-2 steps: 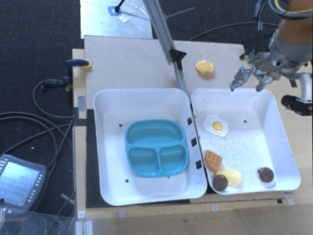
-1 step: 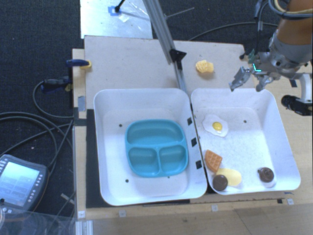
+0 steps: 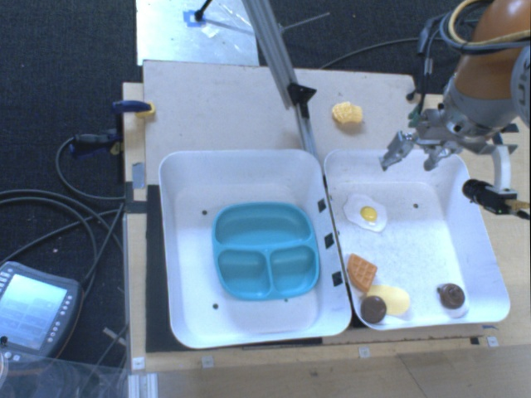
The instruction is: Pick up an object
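Grey arm [image 3: 485,65] reaching in, wrist bending over right bin [image 3: 477,247] far rim; gripper [image 3: 413,155] hanging fingers spread, gripping nothing, beyond fried egg [image 3: 366,213].

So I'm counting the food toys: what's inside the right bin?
In the right bin: a fried egg, a waffle, a yellow piece, and two brown pieces. One brown piece covers part of the yellow one.
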You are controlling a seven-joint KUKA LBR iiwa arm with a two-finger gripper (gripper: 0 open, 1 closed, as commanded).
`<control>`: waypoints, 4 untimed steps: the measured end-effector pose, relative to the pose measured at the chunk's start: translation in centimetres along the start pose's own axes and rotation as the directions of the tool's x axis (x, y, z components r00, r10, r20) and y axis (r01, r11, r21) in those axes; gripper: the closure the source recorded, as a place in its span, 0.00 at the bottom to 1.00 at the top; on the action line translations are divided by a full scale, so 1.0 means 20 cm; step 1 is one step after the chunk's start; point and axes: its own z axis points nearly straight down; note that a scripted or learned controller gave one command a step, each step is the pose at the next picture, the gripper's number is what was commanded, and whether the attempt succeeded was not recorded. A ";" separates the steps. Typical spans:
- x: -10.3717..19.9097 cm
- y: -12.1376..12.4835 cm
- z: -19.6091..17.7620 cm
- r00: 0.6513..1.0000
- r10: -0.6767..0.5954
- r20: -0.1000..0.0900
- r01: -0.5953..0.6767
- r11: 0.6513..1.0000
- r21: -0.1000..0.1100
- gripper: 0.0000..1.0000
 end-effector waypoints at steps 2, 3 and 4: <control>0.01 -0.07 0.44 1.000 0.000 -0.001 0.000 1.000 0.002 0.00; 0.01 -0.06 0.37 1.000 0.000 -0.001 0.000 1.000 -0.006 1.00; 0.01 -0.05 0.10 1.000 -0.003 0.000 0.003 1.000 -0.009 1.00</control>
